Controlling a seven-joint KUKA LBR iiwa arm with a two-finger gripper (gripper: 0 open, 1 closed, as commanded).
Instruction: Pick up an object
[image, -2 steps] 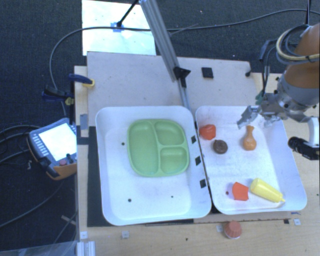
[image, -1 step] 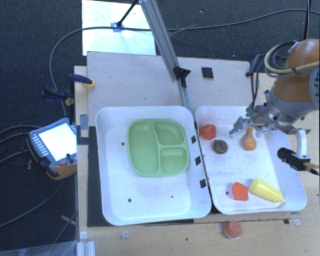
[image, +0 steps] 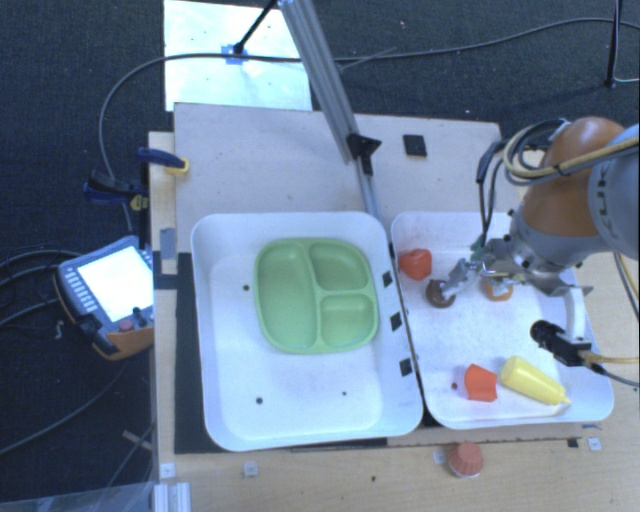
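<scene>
Pick not yet achieved. Tool (image: 462, 275) low in the right bin (image: 600, 400), centre right of frame, beside a brown round object (image: 438, 293); its opening cannot be told. Nothing visibly held. Grasp and lift remain.

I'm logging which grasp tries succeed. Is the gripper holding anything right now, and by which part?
It cannot be told. The gripper is low in the right bin, close to a small brown object, but the view is too coarse to show a hold.
</scene>
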